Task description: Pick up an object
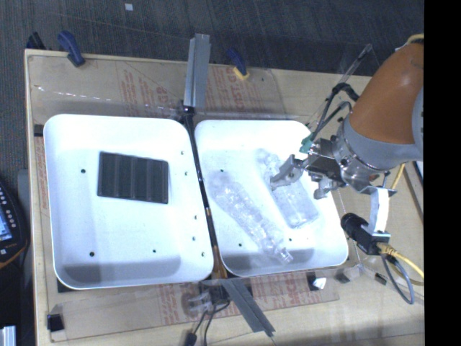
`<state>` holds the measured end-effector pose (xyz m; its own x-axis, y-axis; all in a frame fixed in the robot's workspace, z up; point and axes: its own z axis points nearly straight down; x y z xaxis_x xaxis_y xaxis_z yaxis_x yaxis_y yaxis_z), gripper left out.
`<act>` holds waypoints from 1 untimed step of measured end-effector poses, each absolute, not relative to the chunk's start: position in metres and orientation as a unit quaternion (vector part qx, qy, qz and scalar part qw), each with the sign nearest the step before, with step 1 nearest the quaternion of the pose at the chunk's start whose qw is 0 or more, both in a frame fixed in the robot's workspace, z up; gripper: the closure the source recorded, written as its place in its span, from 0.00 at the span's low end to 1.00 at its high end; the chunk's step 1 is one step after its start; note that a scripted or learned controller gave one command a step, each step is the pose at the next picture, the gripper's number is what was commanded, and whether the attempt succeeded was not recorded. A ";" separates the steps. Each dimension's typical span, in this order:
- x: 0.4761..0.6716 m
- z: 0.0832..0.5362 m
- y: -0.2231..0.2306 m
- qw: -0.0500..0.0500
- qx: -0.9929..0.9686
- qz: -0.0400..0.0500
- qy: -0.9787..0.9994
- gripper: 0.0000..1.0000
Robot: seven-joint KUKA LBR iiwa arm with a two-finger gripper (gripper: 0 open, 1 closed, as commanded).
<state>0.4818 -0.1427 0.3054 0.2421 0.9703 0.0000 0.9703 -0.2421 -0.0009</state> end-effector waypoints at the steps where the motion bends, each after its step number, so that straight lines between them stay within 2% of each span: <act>1: 0.477 0.283 -0.172 0.002 -0.758 0.001 -0.653 0.00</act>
